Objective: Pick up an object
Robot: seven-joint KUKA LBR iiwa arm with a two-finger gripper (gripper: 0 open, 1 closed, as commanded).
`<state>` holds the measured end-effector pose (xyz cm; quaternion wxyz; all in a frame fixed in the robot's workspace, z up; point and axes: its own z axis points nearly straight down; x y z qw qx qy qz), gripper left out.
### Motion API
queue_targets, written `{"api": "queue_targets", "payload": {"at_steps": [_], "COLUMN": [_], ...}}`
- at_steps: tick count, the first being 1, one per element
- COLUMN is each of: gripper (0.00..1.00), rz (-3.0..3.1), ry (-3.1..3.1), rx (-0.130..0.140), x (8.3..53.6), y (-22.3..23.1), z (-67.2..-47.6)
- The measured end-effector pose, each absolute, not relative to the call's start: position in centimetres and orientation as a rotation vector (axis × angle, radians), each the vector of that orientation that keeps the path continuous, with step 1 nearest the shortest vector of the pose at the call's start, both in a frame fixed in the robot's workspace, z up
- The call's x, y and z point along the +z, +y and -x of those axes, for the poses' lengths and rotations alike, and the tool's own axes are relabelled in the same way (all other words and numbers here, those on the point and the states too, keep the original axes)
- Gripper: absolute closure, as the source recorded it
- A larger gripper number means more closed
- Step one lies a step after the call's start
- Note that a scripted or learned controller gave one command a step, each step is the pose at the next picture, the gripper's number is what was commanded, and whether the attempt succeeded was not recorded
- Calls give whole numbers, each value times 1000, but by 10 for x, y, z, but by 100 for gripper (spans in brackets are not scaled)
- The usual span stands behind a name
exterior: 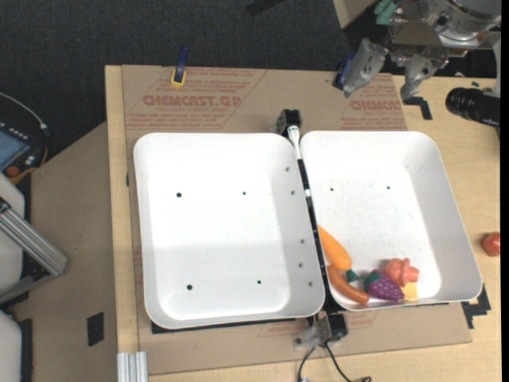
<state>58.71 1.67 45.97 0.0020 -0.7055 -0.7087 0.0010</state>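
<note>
In the right bin (413, 183), several small toy foods lie bunched at the near edge: an orange carrot (335, 248), a second orange piece with a green end (350, 286), purple grapes (385, 288), a red-pink piece (402, 270) and a yellow bit (410, 293). My gripper (388, 72) hangs high above the bench beyond the far edge of the right bin, far from the toys. Its two fingers (359, 64) stand spread apart with nothing between them.
The left bin (215, 229) lies beside the right one, joined by a black clamp (288, 122) at the far side. An orange object (491, 244) rests on the bench to the right of the right bin. A yellow-blue clip (180, 72) is on the cardboard's far edge.
</note>
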Motion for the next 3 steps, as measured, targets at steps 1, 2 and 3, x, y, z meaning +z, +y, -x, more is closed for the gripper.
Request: {"api": "queue_targets", "payload": {"at_steps": [1, 2, 3], "gripper": [0, 0, 0], "rz": [2213, 2229, 2222], "ry": [-2213, -2214, -2228], "rx": [19, 3, -6], "x": [212, 262, 273], "y": [48, -20, 10], "z": [-546, -478, -578]}}
